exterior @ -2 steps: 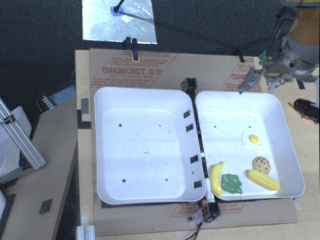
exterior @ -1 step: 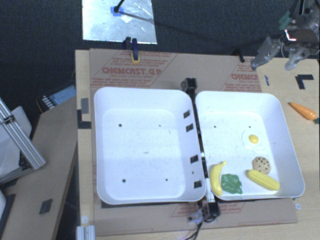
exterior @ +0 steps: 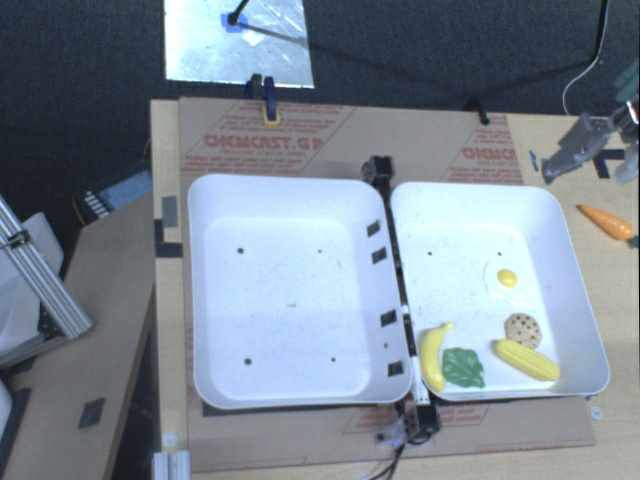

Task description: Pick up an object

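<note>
Over the desk's (exterior: 440, 133) far right corner, outside both bins, my gripper (exterior: 562, 158) hangs with nothing visibly between it and touching nothing; whether it is apart or together I cannot tell. Down in the right bin (exterior: 470, 203), near its front edge, lie a banana (exterior: 432, 356) touching a green leafy piece (exterior: 464, 368), a corn cob (exterior: 527, 360), a cookie (exterior: 521, 328) and a fried egg (exterior: 505, 279), while a carrot (exterior: 607, 222) rests on the desk beside that bin.

Left bin (exterior: 285, 288): bare floor, open access.
Right bin (exterior: 455, 243): far half open; near edge crowded (banana (exterior: 432, 356), green piece (exterior: 463, 367), corn (exterior: 527, 359), cookie (exterior: 522, 329), egg (exterior: 506, 279)).
</note>
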Controlling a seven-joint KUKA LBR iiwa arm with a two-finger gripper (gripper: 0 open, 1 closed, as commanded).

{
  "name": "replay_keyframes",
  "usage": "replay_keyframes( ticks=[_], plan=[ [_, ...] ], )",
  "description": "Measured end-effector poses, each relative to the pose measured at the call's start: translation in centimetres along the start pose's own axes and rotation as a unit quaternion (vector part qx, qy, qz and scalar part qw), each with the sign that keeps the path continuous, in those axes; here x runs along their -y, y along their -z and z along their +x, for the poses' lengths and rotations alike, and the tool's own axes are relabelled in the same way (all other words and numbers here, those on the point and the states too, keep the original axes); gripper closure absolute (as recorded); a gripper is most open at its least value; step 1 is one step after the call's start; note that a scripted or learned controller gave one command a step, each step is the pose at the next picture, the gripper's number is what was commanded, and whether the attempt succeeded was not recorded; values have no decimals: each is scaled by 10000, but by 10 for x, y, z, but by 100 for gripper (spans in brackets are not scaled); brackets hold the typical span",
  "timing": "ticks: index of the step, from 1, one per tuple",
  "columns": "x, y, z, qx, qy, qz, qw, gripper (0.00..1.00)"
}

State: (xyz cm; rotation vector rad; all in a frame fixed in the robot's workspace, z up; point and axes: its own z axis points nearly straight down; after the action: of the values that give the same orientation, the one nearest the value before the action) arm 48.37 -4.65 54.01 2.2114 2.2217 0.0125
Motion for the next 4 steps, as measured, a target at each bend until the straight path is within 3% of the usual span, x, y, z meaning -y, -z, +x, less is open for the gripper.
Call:
replay_keyframes(
  ticks=[1,2,3,4],
  plan=[
    [-145,-6,-36,26,-19,-1,10000,0],
    [-117,-6,60,-10,46,40,10000,0],
    [-83,-6,138,-10,37,49,10000,0],
    [1,-5,233,-14,58,53,10000,0]
  ],
)
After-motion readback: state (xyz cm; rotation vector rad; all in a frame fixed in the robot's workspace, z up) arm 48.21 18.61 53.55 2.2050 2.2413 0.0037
